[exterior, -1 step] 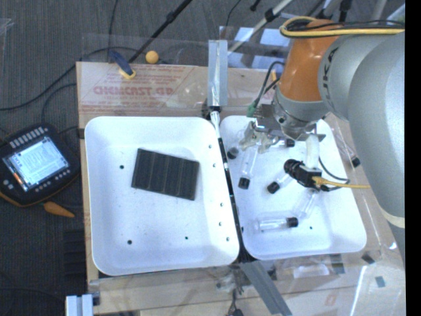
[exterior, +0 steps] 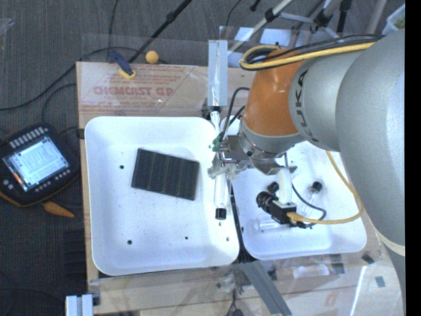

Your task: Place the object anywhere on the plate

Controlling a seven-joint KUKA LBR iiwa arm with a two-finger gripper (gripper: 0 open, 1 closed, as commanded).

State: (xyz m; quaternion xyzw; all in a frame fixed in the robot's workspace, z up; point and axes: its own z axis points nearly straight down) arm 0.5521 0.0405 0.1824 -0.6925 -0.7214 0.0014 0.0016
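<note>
Reaching in from the right, the big grey arm with its orange band covered much of the right bin and hung over the wall between the two bins. The left bin was a wide white tray, and on its floor lay the dark plate, a flat ribbed rectangle, a little tilted, near the middle and toward the far side. The plate had nothing on it. The gripper pointed down at the right edge of the left bin, just beside the dividing wall and well apart from the plate. One pale finger with a black tip could be seen there, but I could not tell if the hand was released or clenched, or if it grasped anything. A small black object lay on the floor of the right bin, partly behind the cables. Left of the bench, on the carpet, rested a black control pendant with a lit screen.
</note>
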